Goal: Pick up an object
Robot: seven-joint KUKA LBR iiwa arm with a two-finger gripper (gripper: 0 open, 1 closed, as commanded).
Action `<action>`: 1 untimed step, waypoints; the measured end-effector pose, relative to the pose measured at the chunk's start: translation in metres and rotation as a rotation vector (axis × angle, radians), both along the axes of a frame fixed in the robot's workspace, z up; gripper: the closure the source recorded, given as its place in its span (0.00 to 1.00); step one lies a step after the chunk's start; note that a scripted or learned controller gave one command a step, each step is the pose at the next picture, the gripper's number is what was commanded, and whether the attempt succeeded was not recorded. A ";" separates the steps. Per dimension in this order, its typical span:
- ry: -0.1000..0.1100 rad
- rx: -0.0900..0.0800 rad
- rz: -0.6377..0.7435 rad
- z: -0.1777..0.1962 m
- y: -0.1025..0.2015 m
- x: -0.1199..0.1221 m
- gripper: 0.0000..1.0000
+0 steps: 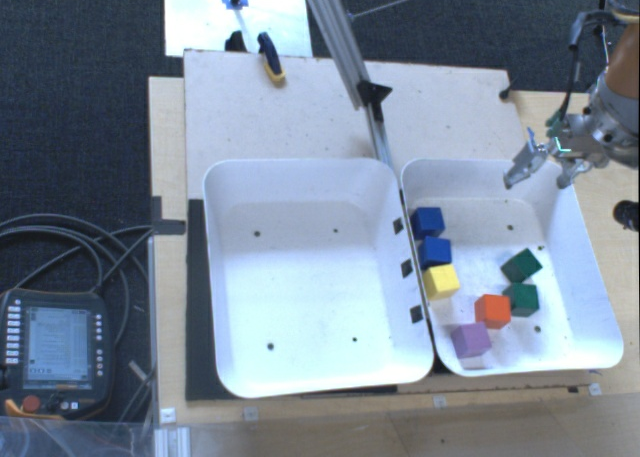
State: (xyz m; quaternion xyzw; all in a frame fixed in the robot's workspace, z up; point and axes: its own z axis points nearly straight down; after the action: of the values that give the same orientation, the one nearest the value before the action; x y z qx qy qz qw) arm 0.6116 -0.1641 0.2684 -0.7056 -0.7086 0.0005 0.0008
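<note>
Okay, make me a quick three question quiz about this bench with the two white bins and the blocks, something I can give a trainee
1. True or false: all the blocks lie in the right bin.
2. Which block lies directly between the lower blue block and the purple block along the bin's left wall? A) orange B) yellow C) green
3. Fill in: the claw hovers over the right bin's ____ right corner, holding no block.

Key
1. True.
2. B, the yellow block.
3. Upper: the claw is open, well apart from the two green blocks.
</note>
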 end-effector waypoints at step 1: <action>-0.004 -0.001 0.001 0.002 0.000 0.001 0.00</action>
State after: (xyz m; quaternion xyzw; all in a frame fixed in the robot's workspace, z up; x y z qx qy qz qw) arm 0.6124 -0.1639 0.2708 -0.7052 -0.7090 -0.0005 -0.0010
